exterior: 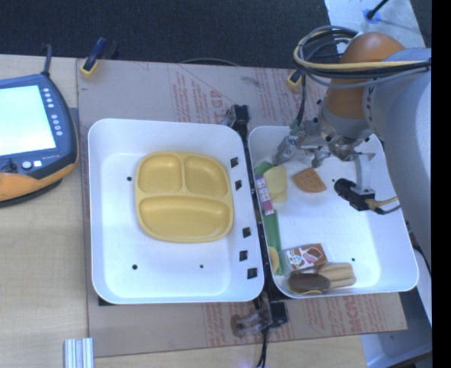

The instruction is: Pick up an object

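My gripper (pixel 301 158) hangs over the back left part of the right bin (pixel 379 244), open, with nothing between its fingers. Just below it in the view lies an orange waffle-like piece (pixel 310 180). To the left of that are a pale yellow block (pixel 275 184) and a long green stick with a pink label (pixel 268 209) lying along the bin's left wall. At the bin's front lie a small brown and white packet (pixel 305 257), a tan bun (pixel 337 274) and a dark brown cookie (pixel 308 284).
The left bin (pixel 110 228) holds a yellow divided plate (pixel 184 196). A black cable part (pixel 356 194) hangs from the arm over the right bin. A handheld control pendant (pixel 18 136) lies on the bench at far left.
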You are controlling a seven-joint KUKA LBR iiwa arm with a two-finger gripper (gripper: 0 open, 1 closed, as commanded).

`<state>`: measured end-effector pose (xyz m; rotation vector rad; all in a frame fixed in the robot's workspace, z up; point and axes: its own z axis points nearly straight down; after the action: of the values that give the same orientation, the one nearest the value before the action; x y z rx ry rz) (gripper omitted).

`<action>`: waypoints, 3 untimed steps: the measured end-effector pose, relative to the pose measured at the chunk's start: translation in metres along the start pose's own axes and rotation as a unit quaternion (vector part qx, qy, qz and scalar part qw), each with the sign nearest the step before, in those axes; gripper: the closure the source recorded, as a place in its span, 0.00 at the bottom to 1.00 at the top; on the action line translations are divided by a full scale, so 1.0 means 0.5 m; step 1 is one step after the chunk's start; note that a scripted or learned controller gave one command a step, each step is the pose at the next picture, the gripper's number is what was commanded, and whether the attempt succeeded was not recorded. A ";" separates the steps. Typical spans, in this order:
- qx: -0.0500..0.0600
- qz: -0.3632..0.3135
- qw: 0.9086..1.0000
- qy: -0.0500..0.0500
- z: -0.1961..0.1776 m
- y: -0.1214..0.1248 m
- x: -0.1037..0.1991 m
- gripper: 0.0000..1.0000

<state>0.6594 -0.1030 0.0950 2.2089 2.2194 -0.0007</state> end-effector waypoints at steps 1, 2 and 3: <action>0.006 0.001 1.000 0.003 0.006 -0.069 -0.020 0.00; 0.007 0.002 1.000 0.003 0.007 -0.170 -0.098 0.00; 0.005 0.000 1.000 0.003 -0.016 -0.164 -0.095 1.00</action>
<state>0.5773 -0.1509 0.1029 2.2174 2.2275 -0.0058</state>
